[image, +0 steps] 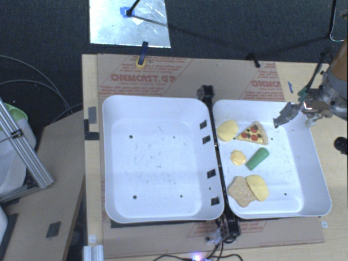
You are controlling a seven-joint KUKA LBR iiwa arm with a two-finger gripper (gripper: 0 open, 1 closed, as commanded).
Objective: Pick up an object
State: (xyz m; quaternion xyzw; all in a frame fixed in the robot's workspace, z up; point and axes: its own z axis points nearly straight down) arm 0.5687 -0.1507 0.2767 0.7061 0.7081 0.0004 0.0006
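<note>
The right bin (304, 173) holds several toy foods. A pizza slice (253, 134) lies near its back left, next to a pale yellow lump (227, 129). Below them sit a small yellow piece (237, 157) and a green cylinder (257, 158). A tan bread slice (239, 192) and a yellow chip (258, 187) overlap at the front left. My gripper (297, 118) hangs over the bin's back right corner, to the right of the pizza slice and apart from it. It is open with nothing between its fingers.
The left bin (157, 156) sits beside the right one, with a black divider (216, 151) between them. Cardboard lies under both bins. A metal sheet (129, 15) lies on the floor behind. An aluminium frame (22, 151) stands at the far left.
</note>
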